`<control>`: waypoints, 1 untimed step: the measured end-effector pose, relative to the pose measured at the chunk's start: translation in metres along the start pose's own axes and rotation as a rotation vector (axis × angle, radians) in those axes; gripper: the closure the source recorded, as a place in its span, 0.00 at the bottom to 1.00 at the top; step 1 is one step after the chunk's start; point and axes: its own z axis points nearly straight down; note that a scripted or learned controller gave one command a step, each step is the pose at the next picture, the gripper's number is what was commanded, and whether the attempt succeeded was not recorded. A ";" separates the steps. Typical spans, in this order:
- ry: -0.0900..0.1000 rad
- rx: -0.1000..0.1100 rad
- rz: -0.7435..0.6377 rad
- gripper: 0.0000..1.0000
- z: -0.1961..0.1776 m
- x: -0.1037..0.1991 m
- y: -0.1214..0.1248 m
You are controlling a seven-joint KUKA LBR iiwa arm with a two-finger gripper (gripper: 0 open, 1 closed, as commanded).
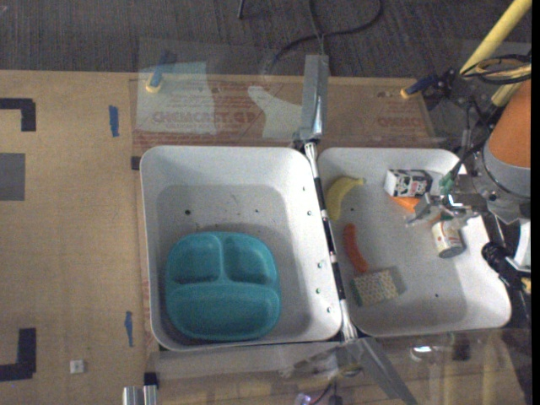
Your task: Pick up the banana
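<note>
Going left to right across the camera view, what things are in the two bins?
Teal divided plate → banana → orange carrot-like piece → speckled sponge → small carton → small can.

Matt white plastic bins [160, 175], smooth teal plastic plate [221, 285].
</note>
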 end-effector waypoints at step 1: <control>-0.001 -0.009 0.107 0.00 0.119 0.036 0.068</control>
